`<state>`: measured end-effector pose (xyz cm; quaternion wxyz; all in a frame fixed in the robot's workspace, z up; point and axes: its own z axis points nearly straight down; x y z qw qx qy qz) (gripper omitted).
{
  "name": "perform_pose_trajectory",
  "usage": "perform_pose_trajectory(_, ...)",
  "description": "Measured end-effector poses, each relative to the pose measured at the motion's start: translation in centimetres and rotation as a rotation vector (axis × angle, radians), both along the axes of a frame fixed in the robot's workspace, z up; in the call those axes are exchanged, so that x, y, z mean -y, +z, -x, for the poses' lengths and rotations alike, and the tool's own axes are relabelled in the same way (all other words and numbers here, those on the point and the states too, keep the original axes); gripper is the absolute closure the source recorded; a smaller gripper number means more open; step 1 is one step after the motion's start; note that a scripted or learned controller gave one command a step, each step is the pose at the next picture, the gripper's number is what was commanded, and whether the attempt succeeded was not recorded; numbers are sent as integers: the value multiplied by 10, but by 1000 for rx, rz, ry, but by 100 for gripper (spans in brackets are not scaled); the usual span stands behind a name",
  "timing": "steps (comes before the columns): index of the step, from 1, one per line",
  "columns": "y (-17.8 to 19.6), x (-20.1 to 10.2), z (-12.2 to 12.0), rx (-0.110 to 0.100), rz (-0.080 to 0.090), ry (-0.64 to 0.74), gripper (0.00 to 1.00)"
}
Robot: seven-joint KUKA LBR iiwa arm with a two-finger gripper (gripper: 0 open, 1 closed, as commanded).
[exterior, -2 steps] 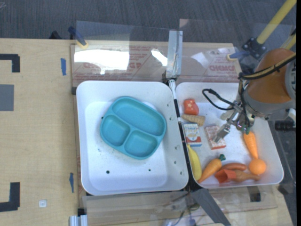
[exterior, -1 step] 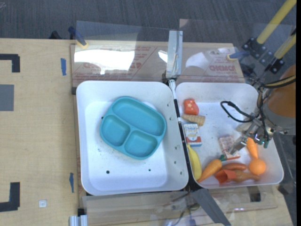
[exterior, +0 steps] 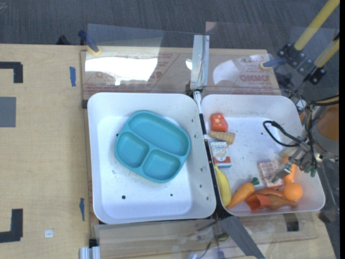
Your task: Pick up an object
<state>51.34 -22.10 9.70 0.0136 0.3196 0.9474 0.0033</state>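
Gripper [exterior: 284, 169], finger state impossible to tell, hangs low just beside the small carton [exterior: 267, 172] and above the orange ball [exterior: 292, 191], seemingly lined up to grasp.

Bench [exterior: 43, 144] bears two white bins [exterior: 102, 198]

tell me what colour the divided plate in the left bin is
Light blue: the three-compartment plastic plate shows clearly in the camera view.
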Motion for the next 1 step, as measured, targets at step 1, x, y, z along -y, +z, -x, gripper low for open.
perform_pose_trajectory(1,0,-2,8,4,-3,-86,0)
